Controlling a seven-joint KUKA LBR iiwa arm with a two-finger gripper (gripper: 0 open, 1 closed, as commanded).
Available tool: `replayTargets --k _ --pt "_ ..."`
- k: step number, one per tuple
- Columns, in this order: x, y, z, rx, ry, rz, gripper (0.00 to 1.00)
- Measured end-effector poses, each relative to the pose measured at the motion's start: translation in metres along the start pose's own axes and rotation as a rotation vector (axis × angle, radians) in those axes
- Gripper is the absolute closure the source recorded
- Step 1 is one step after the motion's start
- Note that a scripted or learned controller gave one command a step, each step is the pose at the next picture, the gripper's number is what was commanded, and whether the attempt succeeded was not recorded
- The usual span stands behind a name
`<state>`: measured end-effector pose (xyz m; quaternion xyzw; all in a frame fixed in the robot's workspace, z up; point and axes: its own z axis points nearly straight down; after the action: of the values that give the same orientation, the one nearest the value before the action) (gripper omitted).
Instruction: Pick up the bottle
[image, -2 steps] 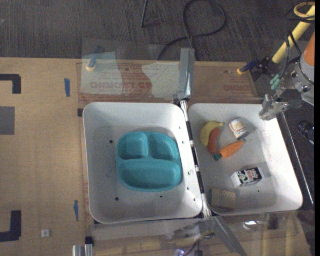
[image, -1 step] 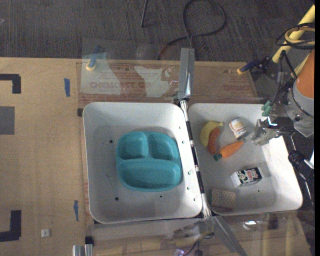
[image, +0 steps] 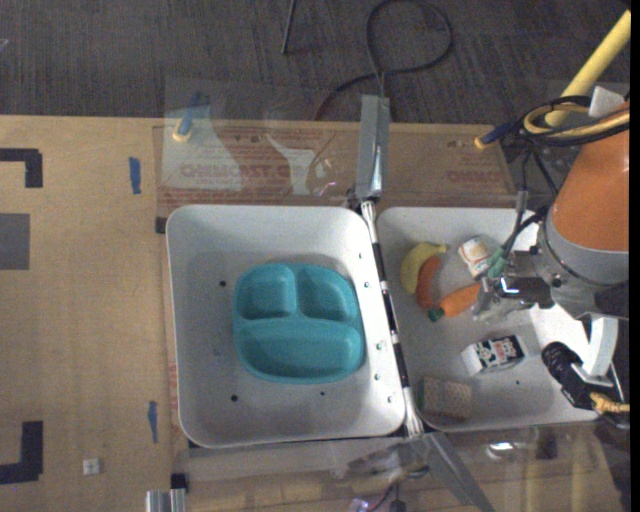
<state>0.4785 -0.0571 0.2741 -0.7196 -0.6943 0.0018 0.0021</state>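
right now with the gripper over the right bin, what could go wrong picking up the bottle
1. The orange bottle lies on its side against the banana and a reddish fruit, so a grasp could drag or catch those instead.
2. The gripper is at the bottle's end rather than its middle; a grip there may let it tip or slip out.
3. The white cup sits close behind and could get knocked.

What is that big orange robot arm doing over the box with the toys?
The robot arm has its claw down in the right bin, right by an orange bottle it should pick up. A banana, a small carton and a brown sponge lie nearby. The left bin holds a teal divided plate.
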Motion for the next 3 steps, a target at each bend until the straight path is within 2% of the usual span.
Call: replayTargets --k 1,2,3 --pt "-0.011 0.045 -0.036 -0.003 -0.001 0.300 1.00" --pt "-0.012 0.045 -0.044 0.001 -0.002 0.301 1.00" --pt "-0.044 0.027 -0.112 -0.003 -0.001 0.080 1.00"
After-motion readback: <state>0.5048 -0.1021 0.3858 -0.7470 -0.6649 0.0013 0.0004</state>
